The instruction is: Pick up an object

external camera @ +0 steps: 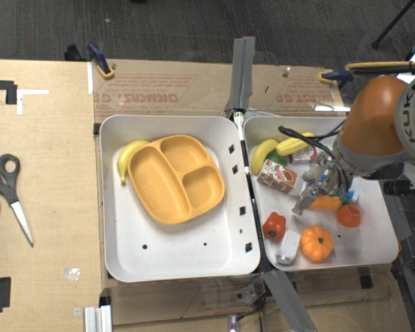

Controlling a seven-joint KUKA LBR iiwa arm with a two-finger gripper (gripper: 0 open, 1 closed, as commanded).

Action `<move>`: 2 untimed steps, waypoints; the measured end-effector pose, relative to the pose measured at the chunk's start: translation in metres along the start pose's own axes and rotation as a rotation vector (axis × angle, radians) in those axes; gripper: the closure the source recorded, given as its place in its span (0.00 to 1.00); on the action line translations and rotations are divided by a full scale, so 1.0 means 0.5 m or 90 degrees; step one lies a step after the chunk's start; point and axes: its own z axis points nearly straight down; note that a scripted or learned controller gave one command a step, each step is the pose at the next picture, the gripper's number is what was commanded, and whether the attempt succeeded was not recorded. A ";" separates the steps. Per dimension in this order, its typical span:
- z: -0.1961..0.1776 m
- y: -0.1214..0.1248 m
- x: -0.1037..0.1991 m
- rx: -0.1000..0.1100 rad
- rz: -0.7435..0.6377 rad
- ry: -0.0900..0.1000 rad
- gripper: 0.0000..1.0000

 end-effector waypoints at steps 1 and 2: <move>-0.009 -0.027 0.125 -0.005 0.100 -0.012 0.00; 0.000 0.058 -0.006 0.000 0.182 -0.001 0.00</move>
